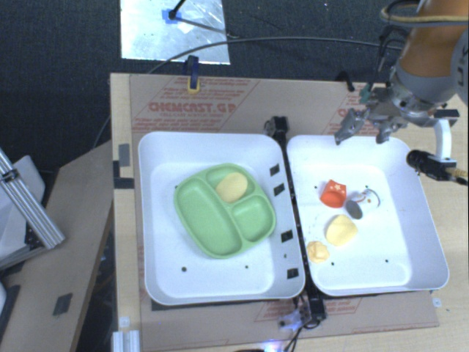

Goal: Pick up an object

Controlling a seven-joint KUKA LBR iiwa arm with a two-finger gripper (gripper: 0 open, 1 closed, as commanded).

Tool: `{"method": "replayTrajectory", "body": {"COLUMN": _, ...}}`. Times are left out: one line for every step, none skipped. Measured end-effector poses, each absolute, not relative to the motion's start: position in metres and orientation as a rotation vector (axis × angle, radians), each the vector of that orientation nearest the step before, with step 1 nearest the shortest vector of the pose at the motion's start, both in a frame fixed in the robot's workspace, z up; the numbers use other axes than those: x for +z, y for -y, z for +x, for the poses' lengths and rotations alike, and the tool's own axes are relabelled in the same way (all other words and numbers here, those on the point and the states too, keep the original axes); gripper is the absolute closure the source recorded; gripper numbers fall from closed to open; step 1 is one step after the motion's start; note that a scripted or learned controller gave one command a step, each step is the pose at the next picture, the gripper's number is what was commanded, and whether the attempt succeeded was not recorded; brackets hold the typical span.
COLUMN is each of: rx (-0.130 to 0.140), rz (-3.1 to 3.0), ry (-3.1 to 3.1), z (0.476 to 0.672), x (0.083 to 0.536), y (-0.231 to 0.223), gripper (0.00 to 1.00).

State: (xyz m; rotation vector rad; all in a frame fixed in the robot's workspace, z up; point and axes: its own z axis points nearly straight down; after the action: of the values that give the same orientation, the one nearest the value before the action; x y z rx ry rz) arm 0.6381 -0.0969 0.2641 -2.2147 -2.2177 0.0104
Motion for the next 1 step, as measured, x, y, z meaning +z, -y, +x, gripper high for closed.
{"method": "replayTrajectory", "body": {"rx": -0.001, "rz": -2.219, "ry": 2.226, "z": 0.64, "x": 0.2712, "y": 0.0968, "gripper": 0.0}}
